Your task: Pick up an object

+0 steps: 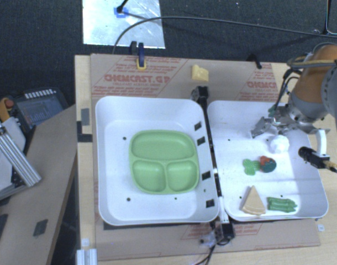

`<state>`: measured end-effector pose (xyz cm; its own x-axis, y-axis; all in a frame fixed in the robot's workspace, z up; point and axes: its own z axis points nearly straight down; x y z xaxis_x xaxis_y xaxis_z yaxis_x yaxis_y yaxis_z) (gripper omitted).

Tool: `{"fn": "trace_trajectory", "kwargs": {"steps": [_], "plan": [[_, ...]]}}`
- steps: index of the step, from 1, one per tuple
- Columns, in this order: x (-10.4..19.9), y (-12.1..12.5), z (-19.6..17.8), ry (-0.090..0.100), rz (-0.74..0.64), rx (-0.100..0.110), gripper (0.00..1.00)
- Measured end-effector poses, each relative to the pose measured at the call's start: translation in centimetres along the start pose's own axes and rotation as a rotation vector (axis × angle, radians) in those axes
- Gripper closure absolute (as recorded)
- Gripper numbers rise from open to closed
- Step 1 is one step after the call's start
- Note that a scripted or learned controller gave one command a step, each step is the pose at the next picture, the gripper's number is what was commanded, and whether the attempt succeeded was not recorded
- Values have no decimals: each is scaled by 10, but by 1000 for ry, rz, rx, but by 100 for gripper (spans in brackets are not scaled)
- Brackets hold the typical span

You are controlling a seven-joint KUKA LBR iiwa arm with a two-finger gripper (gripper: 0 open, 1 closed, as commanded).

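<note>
My arm: [317,81] grey with an orange band, reaching in from the right over the upper right corner of the right bin.
My tool: [269,127] low over the upper part of the right bin, its metal fingers [259,130] pointing left and spread apart; I see nothing between them.
White object: [279,143] a small pale lump on the bin floor just below and to the right of my tool, close to it; whether they touch I cannot tell.
Green and red toy: [258,165] lies in the middle of the right bin, below the white object, apart from my tool.
Tan wedge: [253,201] a triangular piece near the front edge of the right bin, point upward.
Green ridged piece: [282,204] lies flat just to the right of the tan wedge, near the front right corner.
Right bin: [229,120] shallow, white, holding all four small things.
Left bin: [110,164] shallow, white, beside the right bin and touching it along the middle clips.
Green tray: [164,161] a light green divided plate with three compartments, flat in the middle of the left bin.
Yellow block: [200,72] a small piece on the desk behind the bins, outside both.
Desk: [85,81] covered with printed brown board under the bins.
</note>
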<state>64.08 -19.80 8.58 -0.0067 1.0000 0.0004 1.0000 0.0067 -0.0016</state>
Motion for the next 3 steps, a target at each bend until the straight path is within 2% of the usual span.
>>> {"fn": "trace_trajectory", "kwargs": {"steps": [1, 2, 3], "plan": [[0, 1, 0, -1, 1, -4, 0], [0, 2, -12, -3, -2, -8, 100], [1, 1, -56, -2, 1, -8, 100]]}}
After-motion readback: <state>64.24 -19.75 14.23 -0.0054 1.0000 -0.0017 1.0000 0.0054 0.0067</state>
